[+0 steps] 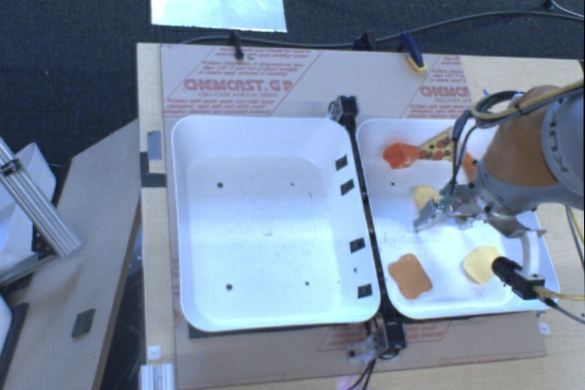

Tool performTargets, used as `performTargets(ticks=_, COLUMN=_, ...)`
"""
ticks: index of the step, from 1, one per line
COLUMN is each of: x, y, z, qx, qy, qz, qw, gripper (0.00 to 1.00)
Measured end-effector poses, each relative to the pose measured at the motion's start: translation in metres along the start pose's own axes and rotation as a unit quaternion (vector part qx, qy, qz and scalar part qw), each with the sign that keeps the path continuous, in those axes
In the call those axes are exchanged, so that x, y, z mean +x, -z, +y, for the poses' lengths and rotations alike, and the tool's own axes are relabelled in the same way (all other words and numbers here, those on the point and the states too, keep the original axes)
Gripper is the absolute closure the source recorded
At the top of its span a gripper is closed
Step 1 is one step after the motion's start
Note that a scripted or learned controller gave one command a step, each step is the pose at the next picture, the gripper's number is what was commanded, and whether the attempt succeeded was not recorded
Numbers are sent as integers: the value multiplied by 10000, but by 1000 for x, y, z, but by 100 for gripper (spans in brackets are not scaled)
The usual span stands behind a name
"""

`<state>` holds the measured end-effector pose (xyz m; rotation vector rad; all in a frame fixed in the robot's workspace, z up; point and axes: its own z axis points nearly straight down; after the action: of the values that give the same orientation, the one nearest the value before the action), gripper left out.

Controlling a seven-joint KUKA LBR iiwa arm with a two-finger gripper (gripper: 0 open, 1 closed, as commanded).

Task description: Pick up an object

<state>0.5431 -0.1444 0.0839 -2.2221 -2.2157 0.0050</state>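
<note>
Gripper (pixel 430 216) just beside pale yellow piece (pixel 424 195); state unclear.

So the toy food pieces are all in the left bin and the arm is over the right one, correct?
Not quite. The camera view shows the toy food, such as the orange piece and the pale yellow piece, lying in the right bin, not the left bin. The arm is indeed over the right one.

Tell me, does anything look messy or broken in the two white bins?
Nothing stands out. The toast-like piece, yellow piece and red piece lie loose in the right bin, unspilled. The gripper hangs low among them.
</note>
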Motion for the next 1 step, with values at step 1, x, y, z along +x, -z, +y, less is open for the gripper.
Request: performTargets(ticks=1, x=37, y=2, z=77, qx=-66, qy=65, qz=-1, qw=10000, gripper=0)
